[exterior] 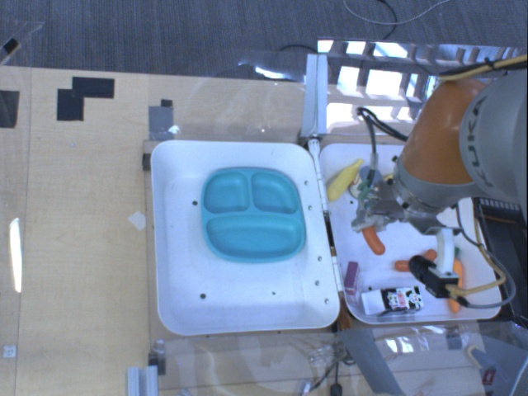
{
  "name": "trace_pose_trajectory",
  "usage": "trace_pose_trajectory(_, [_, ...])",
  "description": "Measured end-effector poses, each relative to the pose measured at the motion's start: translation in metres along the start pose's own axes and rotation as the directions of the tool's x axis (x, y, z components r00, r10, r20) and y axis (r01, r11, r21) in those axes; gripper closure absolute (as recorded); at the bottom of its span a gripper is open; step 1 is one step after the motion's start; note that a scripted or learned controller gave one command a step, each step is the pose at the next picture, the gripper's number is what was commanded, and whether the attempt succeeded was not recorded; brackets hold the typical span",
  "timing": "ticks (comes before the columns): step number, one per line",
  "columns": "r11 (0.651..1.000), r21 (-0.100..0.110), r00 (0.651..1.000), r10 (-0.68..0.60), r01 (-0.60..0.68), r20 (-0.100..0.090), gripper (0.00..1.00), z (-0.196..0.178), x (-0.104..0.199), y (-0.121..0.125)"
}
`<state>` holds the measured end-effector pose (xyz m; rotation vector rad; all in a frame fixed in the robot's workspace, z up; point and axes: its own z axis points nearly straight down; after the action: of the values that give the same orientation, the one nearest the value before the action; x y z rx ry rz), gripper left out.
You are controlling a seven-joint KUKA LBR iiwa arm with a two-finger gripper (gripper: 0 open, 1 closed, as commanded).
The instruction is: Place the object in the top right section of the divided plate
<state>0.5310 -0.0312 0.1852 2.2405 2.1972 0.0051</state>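
Hovering jaws point(369, 221) low in right bin point(396, 312), beside orange carrot point(374, 240)

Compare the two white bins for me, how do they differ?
The left bin holds a blue divided plate; the right bin holds small loose things, a yellow banana among them. The arm hangs over the right bin, not the left. Both are shallow and white, side by side.

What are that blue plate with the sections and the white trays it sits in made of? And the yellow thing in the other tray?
The blue divided plate looks like moulded plastic: even colour, soft rounded ridges, dull sheen. The white bins seem to be plastic too, smooth with rounded corners and a faint gloss. The yellow banana-shaped object is probably a plastic toy, judging by its flat, uniform colour, though that is hard to confirm from here.
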Motion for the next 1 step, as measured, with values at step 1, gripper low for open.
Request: trace_pose_trajectory(1, [0.987, 0.002, 0.987, 0.161, -0.161, 0.000, 1.00, 0.0008, 0.0892, 0.0555])
